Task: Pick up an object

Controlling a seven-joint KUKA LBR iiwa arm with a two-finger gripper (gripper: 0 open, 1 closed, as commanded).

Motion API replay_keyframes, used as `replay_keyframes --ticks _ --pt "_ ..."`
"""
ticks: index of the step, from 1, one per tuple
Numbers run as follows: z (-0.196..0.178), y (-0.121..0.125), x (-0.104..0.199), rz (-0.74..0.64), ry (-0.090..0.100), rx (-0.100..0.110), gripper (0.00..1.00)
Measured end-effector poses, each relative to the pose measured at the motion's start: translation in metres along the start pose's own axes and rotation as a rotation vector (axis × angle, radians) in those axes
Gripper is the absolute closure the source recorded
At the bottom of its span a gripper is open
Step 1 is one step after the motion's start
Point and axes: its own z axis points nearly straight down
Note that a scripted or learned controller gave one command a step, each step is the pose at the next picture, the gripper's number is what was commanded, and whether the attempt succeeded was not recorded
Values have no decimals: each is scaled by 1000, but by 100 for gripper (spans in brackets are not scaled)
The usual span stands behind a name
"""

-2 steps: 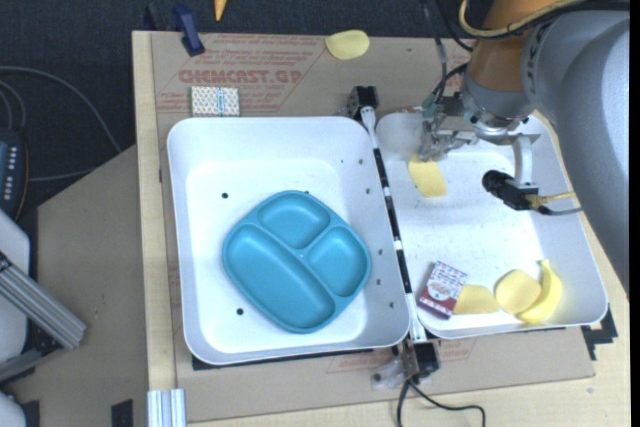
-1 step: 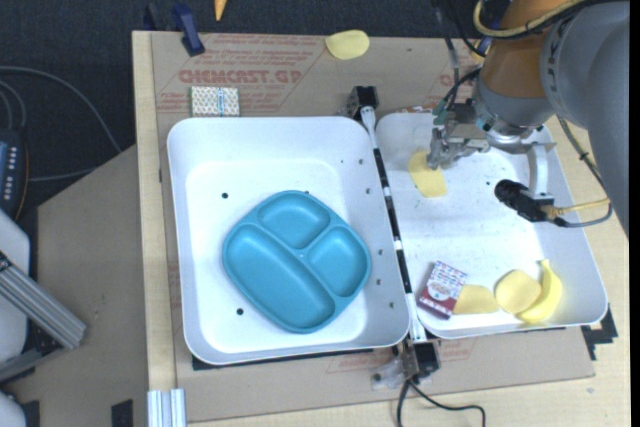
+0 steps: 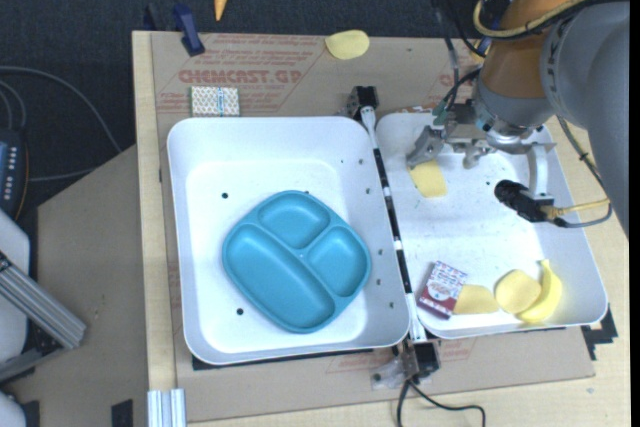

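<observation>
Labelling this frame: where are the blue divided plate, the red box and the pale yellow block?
blue divided plate (image 3: 295, 260), camera view, its middle.
red box (image 3: 441, 288), camera view, top face.
pale yellow block (image 3: 430, 180), camera view, top face.

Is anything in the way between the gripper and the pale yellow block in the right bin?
Nothing visible. The gripper hangs just beyond the pale yellow block, with only bare right bin floor between. The small red box and banana lie at the near edge, well clear.
</observation>
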Motion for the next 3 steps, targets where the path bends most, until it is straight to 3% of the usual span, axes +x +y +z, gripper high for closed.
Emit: replay_keyframes --ticks 1,2,3 --pt "39 2 -1 -1 0 2 0" --pt "27 3 0 -1 0 -1 100" --pt "28 3 0 0 1 -1 0"
